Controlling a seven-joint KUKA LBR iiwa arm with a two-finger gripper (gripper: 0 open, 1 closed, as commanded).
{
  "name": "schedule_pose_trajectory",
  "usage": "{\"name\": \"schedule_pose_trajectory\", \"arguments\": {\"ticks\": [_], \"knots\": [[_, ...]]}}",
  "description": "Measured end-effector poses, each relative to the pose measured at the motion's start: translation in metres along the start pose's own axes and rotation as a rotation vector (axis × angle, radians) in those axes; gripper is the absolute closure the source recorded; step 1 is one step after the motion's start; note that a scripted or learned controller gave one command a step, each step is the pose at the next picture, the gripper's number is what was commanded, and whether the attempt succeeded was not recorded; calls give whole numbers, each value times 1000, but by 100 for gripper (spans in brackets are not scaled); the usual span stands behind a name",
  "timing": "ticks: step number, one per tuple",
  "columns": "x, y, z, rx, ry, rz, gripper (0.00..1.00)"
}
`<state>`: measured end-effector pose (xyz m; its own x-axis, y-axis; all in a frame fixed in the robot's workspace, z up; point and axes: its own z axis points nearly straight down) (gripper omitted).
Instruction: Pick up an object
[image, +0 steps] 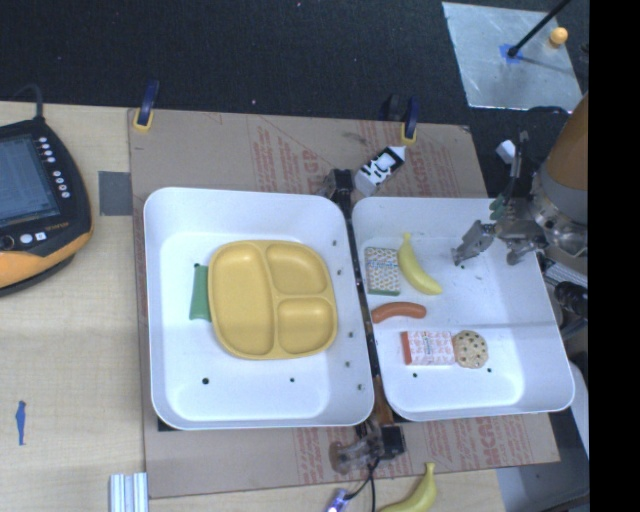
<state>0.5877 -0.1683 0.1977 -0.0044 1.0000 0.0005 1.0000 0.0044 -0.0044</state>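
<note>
One camera, high up, looking down

It sits above the surface (80, 330) and looks down at a slant, far enough back to see the left bin (250, 400) and the right bin (520, 390) whole. The arm (565, 160) comes in from the right side of the picture.

Glossy yellow plastic tray (273, 298) lies in a smooth white plastic bin (170, 300)

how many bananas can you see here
2. One yellow banana lies in the right white bin, beside a small patterned card. A second yellow banana lies outside the bins on the cardboard at the bottom edge, partly cut off.
</note>
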Motion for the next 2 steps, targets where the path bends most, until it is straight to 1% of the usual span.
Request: {"name": "schedule_pose_trajectory", "arguments": {"ticks": [1,2], "knots": [[39,9,107,3,0,-2,0],[28,60,105,-2,0,0,0]]}}
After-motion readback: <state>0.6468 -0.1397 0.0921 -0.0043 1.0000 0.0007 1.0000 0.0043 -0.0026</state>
